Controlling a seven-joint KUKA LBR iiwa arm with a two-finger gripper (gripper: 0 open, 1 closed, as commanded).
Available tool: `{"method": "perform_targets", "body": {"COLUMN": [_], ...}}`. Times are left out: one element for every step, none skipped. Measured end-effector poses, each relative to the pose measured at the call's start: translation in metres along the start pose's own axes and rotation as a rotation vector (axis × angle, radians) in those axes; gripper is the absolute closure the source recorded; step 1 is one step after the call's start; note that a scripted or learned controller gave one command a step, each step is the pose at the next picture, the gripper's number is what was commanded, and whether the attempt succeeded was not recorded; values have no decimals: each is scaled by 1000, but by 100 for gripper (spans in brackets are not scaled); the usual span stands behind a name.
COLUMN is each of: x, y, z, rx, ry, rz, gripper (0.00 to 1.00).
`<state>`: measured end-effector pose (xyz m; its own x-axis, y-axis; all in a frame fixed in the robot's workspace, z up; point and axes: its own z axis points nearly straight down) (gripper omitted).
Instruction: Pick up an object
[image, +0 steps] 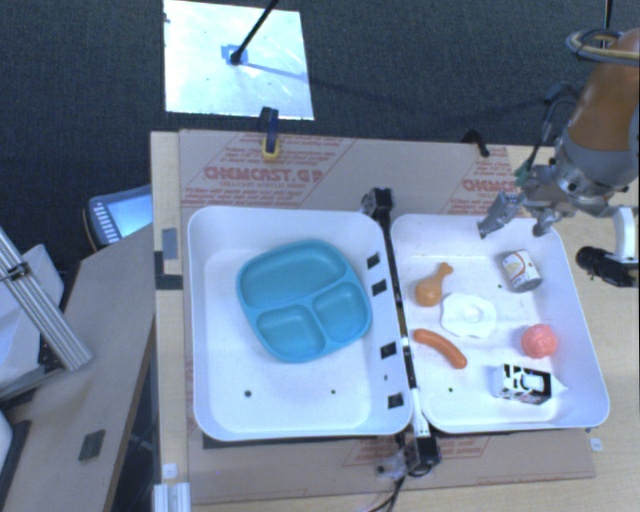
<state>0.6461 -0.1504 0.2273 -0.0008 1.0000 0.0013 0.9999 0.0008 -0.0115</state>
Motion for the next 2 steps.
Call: {"method": "perform_targets", "body": {"x": [0,2], "y": [2,1], "z": [-9,32], "rx": [-13,-12], "ry": [-2,-2], "rz": [-2,-1], "gripper": [0,0]}}
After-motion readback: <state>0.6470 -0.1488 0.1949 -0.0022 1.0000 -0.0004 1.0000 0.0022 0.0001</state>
